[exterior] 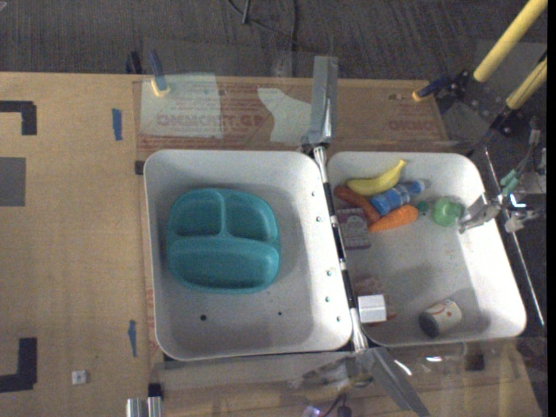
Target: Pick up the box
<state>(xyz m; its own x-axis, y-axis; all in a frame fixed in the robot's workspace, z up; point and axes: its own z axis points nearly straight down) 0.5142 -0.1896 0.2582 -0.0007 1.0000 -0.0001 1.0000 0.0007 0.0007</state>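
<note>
The left bin (174,320) holds a teal tray (223,238) with three compartments, lying flat toward its back left.

In the right bin (469,320), a cluster sits at the back left: a banana (377,181) farthest back, a blue bottle (395,198) just in front of it, an orange carrot (393,219) touching the bottle's front, and a dark packet (354,228) at the divider. A green ball (446,210) lies just right of the carrot. The box (372,307) (small, white) rests near the front left corner, close to the divider, nothing touching it from above. A tipped cup (440,316) lies to its right, apart from it.

The gripper (486,211) hangs over the bin's right rim, well away from the box; whether it is open or closed cannot be told.
</note>
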